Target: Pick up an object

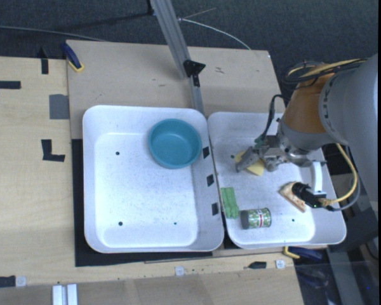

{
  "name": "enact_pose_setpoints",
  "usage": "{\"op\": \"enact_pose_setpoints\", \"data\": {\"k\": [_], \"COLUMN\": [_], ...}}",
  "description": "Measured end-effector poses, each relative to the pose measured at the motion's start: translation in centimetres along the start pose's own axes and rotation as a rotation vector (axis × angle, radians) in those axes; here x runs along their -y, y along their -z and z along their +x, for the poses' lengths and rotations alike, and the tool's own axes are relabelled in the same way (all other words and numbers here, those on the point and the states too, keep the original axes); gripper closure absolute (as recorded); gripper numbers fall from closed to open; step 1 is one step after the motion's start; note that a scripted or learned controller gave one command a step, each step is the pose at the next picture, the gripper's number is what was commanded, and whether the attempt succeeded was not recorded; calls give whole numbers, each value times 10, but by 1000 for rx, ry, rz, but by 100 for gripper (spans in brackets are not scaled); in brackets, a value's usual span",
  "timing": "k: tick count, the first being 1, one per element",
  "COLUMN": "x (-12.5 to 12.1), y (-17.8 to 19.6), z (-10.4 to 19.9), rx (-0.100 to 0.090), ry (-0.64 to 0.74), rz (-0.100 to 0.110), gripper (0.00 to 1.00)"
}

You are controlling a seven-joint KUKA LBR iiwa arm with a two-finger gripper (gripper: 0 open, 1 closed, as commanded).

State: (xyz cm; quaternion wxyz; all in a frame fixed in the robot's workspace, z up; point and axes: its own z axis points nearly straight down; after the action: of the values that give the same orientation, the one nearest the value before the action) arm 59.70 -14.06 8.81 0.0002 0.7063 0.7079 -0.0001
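Camera view: fixed overhead, slanted, looking down on both bins.
Bench: pale wooden bench top (25,189) with black tape marks on its left part.
Left bin: shallow white speckled bin (140,215), the left one of the pair.
Bowl: round teal-blue plastic bowl (174,143), upright in the back right part of the left bin.
Right bin: shallow white speckled bin (232,129), just beside the left bin, their rims touching.
Arm: grey arm with orange band (333,110), reaching in from the right over the back of the right bin.
Gripper: two-finger gripper (257,163), low over the middle of the right bin.
Gripper state: whether it is apart, together or clamped cannot be told.
Task object: small pale yellow wedge-shaped piece (257,169), directly at the gripper's tip in the middle of the right bin; whether it is gripped cannot be told.
Packet: flat green rectangular packet (229,202), lying near the right bin's left wall.
Can: small metal can with a green and red label (256,218), on its side near the front of the right bin, just beside the packet.
Mast: slanted grey metal rod (171,27), behind the bins.
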Motion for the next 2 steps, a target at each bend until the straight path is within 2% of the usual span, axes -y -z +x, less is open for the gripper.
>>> {"op": "enact_pose_setpoints", "data": {"k": [1,2], "x": [-1,-1], "y": [12,75], "z": [0,-4], "rx": [2,1], "ry": [0,-1], "rz": [-3,-5], "gripper": [100,100]}}
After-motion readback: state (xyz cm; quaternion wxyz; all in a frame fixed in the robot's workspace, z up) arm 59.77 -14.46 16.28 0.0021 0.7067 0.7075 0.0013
